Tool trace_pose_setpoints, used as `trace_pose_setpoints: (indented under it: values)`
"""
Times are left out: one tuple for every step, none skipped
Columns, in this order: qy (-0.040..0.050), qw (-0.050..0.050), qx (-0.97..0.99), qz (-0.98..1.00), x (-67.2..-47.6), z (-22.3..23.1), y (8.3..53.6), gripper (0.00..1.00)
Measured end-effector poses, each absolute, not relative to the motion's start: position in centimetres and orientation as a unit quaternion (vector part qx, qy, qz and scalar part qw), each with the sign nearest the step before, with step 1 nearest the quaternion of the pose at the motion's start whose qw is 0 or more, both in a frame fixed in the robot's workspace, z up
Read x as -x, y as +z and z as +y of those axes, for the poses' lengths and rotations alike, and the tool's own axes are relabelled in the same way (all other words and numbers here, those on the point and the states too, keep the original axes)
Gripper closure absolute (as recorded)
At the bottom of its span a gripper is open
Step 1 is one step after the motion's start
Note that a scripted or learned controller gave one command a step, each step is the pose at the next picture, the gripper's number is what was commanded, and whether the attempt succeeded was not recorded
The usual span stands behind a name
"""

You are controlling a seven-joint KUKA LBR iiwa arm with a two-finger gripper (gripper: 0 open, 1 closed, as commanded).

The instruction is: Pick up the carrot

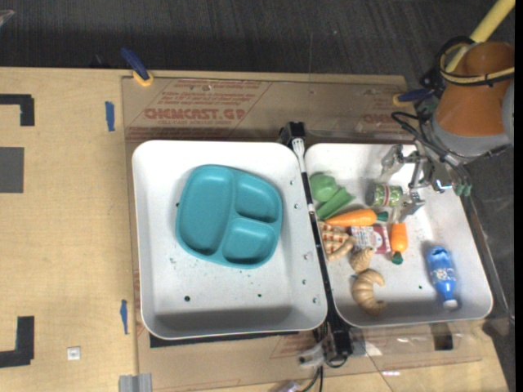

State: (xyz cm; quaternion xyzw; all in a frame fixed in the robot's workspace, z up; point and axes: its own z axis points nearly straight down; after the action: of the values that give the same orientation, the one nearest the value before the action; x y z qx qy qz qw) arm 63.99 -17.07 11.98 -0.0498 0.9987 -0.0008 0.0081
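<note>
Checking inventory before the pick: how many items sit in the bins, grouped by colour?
Orange: 2, long orange carrot and small orange carrot
Green: 1, green pepper-like toy
Blue: 1, blue plastic bottle
Teal: 1, teal divided plastic tray
Tan: 1, tan croissant
Total: 6

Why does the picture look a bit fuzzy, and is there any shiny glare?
Camera view: soft all over, so small things like the carrot have blurry edges; light is even, with faint shadows; the white bins look bright but not glaring; the gripper is blurred.
</note>
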Motion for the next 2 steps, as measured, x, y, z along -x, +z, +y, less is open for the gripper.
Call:
trace_pose_setpoints:
  values:
    - [-0.0013, 0.010, 0.039, 0.999, -61.1, -16.5, 10.5, 0.00]
    - [-0.0023, 0.007, 0.168, 0.986, -56.1, -15.5, 9.0, 0.00]
